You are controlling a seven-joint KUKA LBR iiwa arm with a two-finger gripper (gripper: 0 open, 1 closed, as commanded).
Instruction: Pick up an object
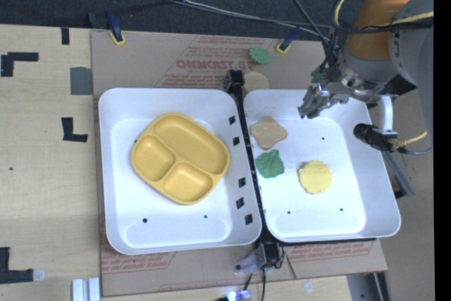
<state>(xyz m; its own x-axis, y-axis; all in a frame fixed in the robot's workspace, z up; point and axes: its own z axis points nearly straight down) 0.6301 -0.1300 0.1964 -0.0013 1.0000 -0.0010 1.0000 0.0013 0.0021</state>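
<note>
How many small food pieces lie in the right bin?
3: a tan piece near the divider, a green piece just below it, and a yellow piece toward the middle of the right bin.

Open white floor runs along the near edge and far-right corner of the right bin (366, 218), while three small pieces crowd its left side: a tan piece (268, 132) and a green piece (270, 164) close to the divider (244, 151), a yellow piece (315, 177) near the middle. The gripper (310, 108) hangs over the far edge. In the left bin (116, 222), a yellow divided tray (180, 158) takes the centre, leaving bare margins along the near edge.
</note>
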